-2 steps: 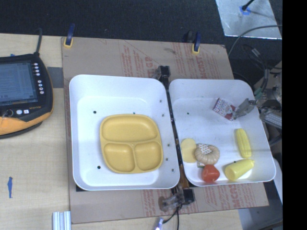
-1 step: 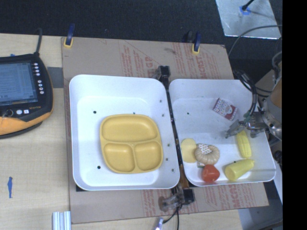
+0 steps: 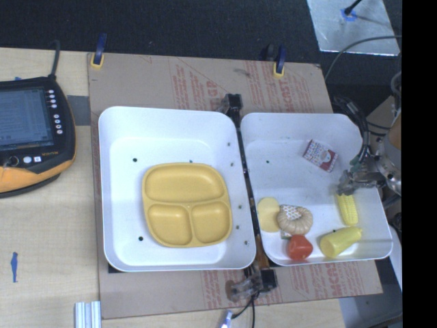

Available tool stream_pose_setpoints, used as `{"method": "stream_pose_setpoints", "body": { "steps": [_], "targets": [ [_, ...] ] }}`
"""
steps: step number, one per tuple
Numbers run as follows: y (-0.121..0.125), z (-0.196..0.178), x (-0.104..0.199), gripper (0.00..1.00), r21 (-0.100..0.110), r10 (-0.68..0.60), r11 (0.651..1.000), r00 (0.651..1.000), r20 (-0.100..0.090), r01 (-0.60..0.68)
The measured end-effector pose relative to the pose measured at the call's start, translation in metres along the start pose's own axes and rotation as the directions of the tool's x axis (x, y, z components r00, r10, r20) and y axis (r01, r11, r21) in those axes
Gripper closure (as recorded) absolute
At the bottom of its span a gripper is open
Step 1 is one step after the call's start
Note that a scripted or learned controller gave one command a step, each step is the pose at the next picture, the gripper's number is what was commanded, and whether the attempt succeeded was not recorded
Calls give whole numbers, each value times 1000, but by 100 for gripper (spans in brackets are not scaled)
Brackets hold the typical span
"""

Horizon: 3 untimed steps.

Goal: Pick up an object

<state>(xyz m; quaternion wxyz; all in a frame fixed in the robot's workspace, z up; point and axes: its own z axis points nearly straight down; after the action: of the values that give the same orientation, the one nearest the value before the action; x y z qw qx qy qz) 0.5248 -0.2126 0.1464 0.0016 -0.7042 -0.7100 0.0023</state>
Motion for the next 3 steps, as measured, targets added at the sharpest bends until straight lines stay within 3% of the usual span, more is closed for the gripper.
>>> {"method": "stream_pose_setpoints", "body": {
  "steps": [1,2,3],
  "targets": [
    [11,19,5,100,-1,2,1000,1000,-1,-2],
    [51,-39,0,100,-5,4,1000,1000,-1,-4],
    [54,-5,1,100,-1,2,1000,1000,-1,-2]
  ]
}}
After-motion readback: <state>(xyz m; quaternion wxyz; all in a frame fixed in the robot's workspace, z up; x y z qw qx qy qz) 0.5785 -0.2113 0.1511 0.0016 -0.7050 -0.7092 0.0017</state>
